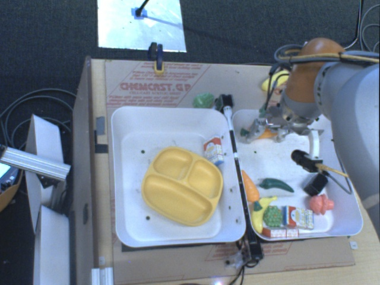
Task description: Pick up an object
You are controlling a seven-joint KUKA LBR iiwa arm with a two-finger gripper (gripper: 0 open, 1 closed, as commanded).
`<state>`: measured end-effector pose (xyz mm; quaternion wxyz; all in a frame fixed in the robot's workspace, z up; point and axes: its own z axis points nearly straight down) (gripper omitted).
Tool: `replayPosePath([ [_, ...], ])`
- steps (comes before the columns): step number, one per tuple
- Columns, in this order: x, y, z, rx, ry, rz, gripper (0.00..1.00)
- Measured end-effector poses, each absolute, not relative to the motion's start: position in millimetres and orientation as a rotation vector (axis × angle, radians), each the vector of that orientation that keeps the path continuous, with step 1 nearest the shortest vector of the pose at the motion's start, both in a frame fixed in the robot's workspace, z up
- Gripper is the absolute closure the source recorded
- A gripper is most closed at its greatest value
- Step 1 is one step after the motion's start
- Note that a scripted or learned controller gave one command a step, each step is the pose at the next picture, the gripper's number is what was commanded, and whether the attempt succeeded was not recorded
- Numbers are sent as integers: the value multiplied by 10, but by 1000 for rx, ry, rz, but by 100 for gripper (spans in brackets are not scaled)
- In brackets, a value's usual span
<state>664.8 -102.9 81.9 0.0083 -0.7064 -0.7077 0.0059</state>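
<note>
Orange and smooth, a small plastic piece (pixel 269 136) lies at the far left corner of the right bin (pixel 351 219), partly covered by the gripper (pixel 265 128), which stands right over it. How wide the gripper is set cannot be told from this slant, nor whether it has the piece in its hold. Above it rises the arm (pixel 350 100), matte grey and rounded, with its glossy orange band (pixel 309 70).

Nearer in the same bin, a slim dark green pepper (pixel 276 184) with a curved, tapering shape lies on the bare white floor. A tapered orange carrot (pixel 251 190) rests against the left wall just beside it. Along the near wall sit a curved yellow piece (pixel 260 209), a knobbly green broccoli (pixel 272 216) touching it, and a flat printed box (pixel 298 218) in red, white and green. A lumpy pink toy (pixel 321 203) lies just beside the box's right end.

In the left bin (pixel 119 159), a glossy yellow tray (pixel 181 186) with rounded corners and three moulded compartments lies flat, turned at an angle. A small printed carton (pixel 214 151) stands close to its far right edge, by the bin's wall.

Both bins rest on a tan cardboard sheet (pixel 154 85) with red lettering. A crumpled green thing (pixel 203 101) lies on it just beyond the left bin's far right corner, and a black clamp (pixel 155 52) grips its far edge.
</note>
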Motion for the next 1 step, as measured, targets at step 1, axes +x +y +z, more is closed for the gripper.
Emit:
replayPosePath([
  [1,6652,-884,819,-2214,-2218,18,0],
])
